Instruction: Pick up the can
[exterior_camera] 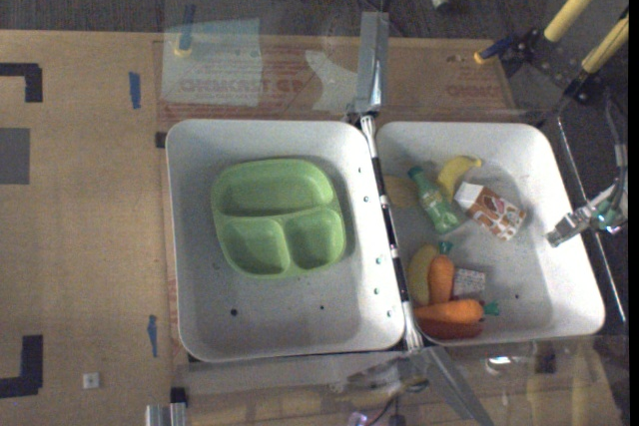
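Note:
The right bin (pixel 559 299) holds several toy foods. A small grey and red thing (pixel 469 281), which looks like the can, lies near the bin's front, between an orange piece (pixel 441 276) and a carrot (pixel 451 312). My gripper (pixel 582 222) is at the bin's right rim, well to the right of the can and a little farther back. It touches none of the objects, and nothing shows between its fingers.
A green bottle (pixel 433 201), a banana (pixel 457 172), a juice carton (pixel 493 212) and a yellow piece (pixel 420 272) also lie in the right bin. The left bin (pixel 195 314) holds a green divided plate (pixel 280 216). A metal divider (pixel 384 234) runs between the bins.

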Available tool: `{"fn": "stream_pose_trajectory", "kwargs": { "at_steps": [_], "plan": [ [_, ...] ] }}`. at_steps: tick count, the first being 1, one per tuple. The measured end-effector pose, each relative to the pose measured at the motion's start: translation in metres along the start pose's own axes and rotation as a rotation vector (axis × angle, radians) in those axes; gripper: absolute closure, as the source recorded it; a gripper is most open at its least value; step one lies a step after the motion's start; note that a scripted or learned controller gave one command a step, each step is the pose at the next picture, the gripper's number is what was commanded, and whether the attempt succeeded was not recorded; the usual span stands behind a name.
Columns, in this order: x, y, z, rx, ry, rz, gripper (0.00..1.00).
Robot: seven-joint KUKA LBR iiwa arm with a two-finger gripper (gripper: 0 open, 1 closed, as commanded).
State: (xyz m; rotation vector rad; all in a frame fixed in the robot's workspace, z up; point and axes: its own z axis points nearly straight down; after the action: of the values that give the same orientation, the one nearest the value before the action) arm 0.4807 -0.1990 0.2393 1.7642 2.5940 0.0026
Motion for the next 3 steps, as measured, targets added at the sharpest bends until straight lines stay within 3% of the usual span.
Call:
{"fn": "stream_pose_trajectory", "kwargs": {
  "at_steps": [1, 2, 3],
  "plan": [
    [-0.01, -0.004, -0.003, 0.0, -0.002, -0.292, 1.0],
    [-0.023, -0.008, -0.054, -0.001, -0.003, -0.461, 1.0],
    [-0.022, -0.009, 0.009, 0.0, 0.001, -0.855, 1.0]
  ]
}}
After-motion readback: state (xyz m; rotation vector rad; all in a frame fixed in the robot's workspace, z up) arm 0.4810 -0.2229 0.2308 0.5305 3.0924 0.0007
